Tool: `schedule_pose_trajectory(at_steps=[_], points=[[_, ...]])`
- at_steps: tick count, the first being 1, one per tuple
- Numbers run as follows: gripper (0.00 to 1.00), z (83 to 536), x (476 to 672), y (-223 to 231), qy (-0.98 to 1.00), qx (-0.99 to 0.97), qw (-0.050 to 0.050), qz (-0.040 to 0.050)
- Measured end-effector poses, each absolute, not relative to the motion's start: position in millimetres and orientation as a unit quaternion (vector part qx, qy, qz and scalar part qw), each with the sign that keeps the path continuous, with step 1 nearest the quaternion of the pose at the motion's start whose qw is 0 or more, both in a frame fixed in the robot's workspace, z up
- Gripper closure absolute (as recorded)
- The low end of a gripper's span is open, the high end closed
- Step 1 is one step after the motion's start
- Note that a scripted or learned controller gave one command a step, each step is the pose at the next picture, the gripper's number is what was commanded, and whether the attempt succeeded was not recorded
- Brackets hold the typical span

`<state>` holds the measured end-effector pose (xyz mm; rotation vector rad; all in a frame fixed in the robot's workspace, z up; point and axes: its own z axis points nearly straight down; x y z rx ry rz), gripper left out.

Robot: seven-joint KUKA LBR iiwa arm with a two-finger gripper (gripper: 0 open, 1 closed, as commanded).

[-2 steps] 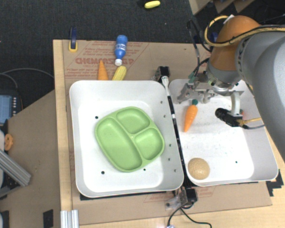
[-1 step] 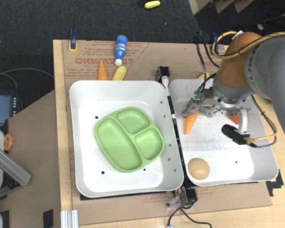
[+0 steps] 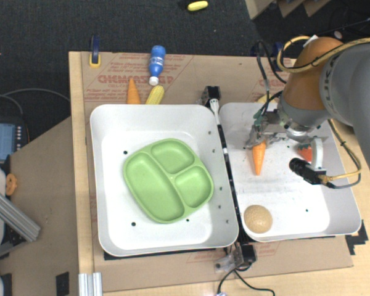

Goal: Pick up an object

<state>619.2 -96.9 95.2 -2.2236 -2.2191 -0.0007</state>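
1. Carrot (image 3: 258, 158) lies in the right bin (image 3: 339, 217), its top touching the gripper (image 3: 263, 134).
2. We cannot tell the gripper's state; we judge the grasp under way, lift not yet done.
3. Left bin (image 3: 105, 165) holds a green plate (image 3: 167, 180); a round beige item (image 3: 258, 218) sits near the right bin's front.
4. Bench is cardboard; dark floor beyond.

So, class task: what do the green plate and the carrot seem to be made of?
Green plate: probably moulded plastic; uniform pale green, smooth, soft sheen, three pressed compartments. Carrot: likely toy plastic or rubber; flat, even orange and a clean cone shape, though too small to be sure.
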Motion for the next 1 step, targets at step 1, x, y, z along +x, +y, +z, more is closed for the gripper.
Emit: schedule_pose_trajectory(at_steps=[1], points=[[1.00, 190.4, 578.8, -30.5, -0.709, -0.705, -0.001, -0.0025]])
